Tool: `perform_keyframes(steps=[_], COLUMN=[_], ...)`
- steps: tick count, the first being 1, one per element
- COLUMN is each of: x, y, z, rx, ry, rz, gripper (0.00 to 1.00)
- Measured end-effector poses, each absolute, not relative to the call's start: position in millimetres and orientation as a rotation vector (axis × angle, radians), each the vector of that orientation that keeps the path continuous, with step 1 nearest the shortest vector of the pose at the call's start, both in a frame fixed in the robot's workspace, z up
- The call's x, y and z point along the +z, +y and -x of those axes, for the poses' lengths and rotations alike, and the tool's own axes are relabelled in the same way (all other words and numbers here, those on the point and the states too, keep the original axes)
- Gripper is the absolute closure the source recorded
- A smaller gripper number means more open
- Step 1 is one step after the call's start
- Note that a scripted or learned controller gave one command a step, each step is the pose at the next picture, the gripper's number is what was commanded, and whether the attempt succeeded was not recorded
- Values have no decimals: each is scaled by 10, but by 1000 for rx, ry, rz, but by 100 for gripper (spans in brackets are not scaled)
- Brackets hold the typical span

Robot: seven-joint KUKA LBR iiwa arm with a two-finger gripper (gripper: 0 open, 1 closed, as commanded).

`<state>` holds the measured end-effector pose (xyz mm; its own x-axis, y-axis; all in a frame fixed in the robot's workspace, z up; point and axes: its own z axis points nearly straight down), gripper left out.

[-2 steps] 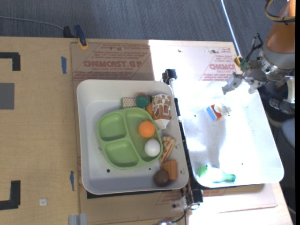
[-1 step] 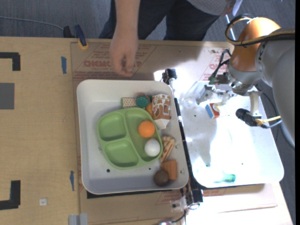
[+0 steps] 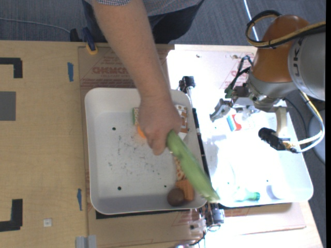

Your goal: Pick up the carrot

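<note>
Camera view has the gripper (image 3: pixel 223 109) hanging over the right bin (image 3: pixel 289 190), can't tell its state. The carrot (image 3: pixel 184 186) lies at 5 o'clock in the left bin (image 3: pixel 103 154), beside a brown lump (image 3: pixel 176 197), under a person's hand (image 3: pixel 158 125) holding corn (image 3: pixel 191 165). I'd wait for that hand to clear, then drop in from 3 o'clock, straddling the carrot's narrow width.

Dark grey carpet floor (image 3: pixel 46 6); cardboard-covered bench (image 3: pixel 41 138), blue tape tabs.

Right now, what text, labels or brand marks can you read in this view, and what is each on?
"UK", partial letters running vertically on the grey arm, cut off by the frame edge.
Reddish print on the cardboard behind the left bin: too blurred to read.
Print on the small packet beside the hand: too small to read.
</note>
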<state>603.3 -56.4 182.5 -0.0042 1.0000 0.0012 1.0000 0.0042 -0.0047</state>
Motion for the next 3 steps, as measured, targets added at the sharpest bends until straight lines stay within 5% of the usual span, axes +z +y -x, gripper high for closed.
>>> perform_keyframes(steps=[2, 3], x=[1847, 1911], y=[492, -743], z=[-5102, -5379], rx=[-12, 4], ry=[-2226, -2222], rz=[2232, 2220], gripper=[0, 0])
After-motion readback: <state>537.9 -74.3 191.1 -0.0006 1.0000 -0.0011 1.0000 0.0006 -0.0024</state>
